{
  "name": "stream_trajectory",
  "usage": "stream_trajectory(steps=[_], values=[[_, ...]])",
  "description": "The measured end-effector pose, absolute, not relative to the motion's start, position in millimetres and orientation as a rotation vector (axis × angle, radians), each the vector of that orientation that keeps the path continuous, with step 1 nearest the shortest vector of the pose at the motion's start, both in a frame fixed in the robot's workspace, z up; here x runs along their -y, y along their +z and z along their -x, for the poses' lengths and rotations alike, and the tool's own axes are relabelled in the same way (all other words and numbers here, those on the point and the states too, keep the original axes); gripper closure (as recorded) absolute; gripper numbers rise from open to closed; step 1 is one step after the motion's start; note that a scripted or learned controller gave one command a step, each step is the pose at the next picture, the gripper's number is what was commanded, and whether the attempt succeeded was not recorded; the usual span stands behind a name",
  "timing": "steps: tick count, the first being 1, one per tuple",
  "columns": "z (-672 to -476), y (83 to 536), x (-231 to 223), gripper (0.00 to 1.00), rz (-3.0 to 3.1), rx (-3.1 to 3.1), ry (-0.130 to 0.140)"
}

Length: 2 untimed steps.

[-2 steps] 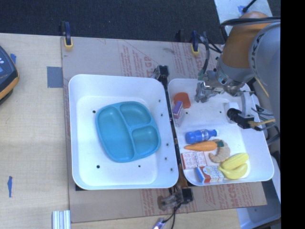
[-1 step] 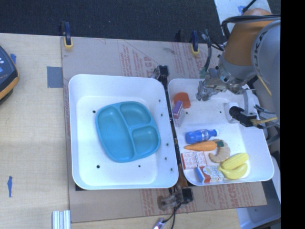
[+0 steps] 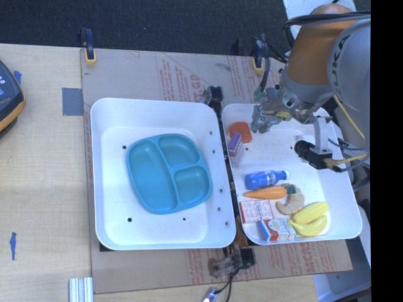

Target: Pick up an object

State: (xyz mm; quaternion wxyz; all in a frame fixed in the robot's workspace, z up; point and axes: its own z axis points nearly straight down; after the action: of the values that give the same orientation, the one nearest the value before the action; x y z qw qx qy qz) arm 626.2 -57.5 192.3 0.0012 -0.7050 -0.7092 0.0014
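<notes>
Arm (image 3: 340, 49) cut off at right

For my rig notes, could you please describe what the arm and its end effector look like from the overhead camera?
The arm is bulky and rounded, grey, with a broad orange band above the wrist. Dark cables loop over its top and yellowish ones trail along its right side. The end effector is a small grey metal assembly, with a green tip showing on its left side.

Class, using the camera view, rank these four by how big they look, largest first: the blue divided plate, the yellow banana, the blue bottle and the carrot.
1. Blue divided plate, by far the largest.
2. Yellow banana.
3. Blue bottle and carrot: they look about alike in length, so I will not rank one above the other.
</notes>
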Motion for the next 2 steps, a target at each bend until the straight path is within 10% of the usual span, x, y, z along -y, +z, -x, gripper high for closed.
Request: stream_trajectory(steps=[1,2], values=[[-625.9,192,58,0.00,2.214,2.225,0.005],[-656.4,192,32,0.00,2.215,2.226,0.003]])
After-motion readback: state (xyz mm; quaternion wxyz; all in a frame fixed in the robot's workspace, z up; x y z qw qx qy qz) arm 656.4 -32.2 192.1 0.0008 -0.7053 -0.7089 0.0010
